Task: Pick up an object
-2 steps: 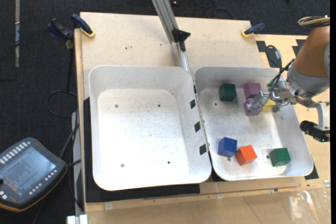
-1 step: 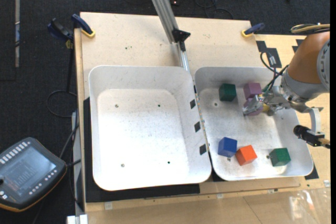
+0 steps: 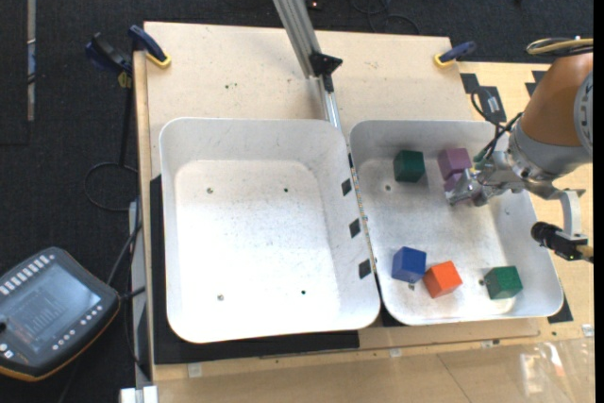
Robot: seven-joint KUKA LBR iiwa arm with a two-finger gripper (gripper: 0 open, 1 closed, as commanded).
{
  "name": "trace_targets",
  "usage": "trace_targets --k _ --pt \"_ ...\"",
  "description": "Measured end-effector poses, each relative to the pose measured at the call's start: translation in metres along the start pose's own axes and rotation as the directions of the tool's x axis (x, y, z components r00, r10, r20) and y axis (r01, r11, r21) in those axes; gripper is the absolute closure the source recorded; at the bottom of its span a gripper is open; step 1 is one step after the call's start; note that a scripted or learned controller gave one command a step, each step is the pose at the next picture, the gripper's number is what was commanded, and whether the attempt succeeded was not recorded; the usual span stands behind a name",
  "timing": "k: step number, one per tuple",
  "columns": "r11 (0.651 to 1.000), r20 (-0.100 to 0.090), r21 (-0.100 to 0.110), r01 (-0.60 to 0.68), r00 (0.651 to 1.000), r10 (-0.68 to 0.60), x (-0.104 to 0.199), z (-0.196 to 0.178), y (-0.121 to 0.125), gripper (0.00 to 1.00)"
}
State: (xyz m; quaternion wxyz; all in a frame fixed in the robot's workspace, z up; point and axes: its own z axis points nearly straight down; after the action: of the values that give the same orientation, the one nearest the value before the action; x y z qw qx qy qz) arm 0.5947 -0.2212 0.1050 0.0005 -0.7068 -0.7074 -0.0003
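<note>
Purple cube is the likely target: it sits in the upper middle of the right bin, just beside the gripper, which is low at the cube's near face. Largest to smallest: bench carries both white bins side by side; left bin to the left; the arm reaches in from the right, orange band above the wrist. My read is the step in hand is the approach or closing stage of a grasp, not a lift. Can't tell how far the gripper is spread or whether it has hold of anything, the metal tip blurs into the cube's lower edge. Next move probably calls for centring over the cube, then closing and a straight vertical pull. The cube looks small, matte, pale purple, square to the bin. Others well apart: dark green cube, green cube, blue cube touching orange cube.
</note>
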Motion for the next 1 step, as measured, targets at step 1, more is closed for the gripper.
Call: trace_targets --k 1 --pt "1.000 0.003 -0.006 0.002 1.000 -0.002 0.0000 -0.0609 0.0084 1.00"
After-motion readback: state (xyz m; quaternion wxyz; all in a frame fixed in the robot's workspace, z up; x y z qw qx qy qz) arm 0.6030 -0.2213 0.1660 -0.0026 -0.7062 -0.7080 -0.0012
